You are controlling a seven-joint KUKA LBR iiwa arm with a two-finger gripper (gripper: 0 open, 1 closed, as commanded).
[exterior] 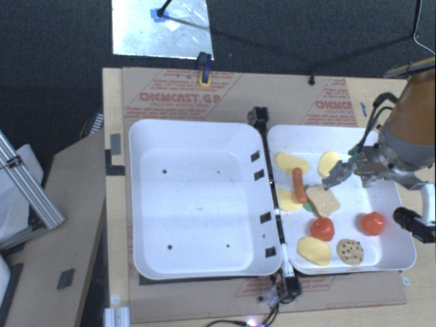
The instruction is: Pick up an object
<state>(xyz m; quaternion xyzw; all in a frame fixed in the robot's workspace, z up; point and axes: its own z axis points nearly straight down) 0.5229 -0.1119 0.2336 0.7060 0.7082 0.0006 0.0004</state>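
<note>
Nothing lifted yet: gripper [336, 178], fingers parted narrowly and holding nothing, is hovering right of centre frame just above the bread slice [322, 201] lying in the right bin [402, 251].

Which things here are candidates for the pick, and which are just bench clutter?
Pick candidates, all in the right bin:
bread slice, hot dog, two tomatoes, cookie, yellow pieces. The gripper sits just above the bread slice.

Clutter:
left bin, yellow clamp, metal plate, cardboard sheet.
</note>
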